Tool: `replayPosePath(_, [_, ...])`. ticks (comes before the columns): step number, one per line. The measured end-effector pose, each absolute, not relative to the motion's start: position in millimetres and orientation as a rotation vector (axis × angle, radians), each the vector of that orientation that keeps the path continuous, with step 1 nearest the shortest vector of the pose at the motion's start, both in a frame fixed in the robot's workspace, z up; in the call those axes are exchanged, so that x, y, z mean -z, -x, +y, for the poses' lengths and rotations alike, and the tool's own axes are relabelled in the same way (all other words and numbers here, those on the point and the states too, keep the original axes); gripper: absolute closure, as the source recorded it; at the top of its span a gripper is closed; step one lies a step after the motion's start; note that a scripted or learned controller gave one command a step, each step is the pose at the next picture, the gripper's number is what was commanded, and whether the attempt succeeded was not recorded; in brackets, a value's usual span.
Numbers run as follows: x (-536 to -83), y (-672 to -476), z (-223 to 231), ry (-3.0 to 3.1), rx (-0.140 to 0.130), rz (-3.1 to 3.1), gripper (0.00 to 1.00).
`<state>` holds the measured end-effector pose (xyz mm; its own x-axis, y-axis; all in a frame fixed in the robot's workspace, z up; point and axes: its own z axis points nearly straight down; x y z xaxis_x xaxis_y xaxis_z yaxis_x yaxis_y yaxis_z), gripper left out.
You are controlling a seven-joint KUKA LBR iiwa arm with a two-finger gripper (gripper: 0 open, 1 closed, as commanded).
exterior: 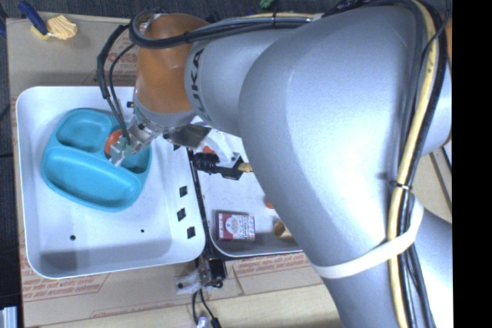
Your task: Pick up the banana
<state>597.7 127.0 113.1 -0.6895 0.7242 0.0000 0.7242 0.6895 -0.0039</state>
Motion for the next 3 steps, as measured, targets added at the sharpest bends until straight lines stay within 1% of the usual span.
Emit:
replayPosePath(1, [-223,-569.9,89,1.298,-0.001,-2.862,1.0])
replayPosePath(2, [-265,-654.0,65,1.117,-0.002,-2.938,1.0])
replayPosePath(3, [-275,-654.3,66,1.108,-0.003,-2.941,1.0])
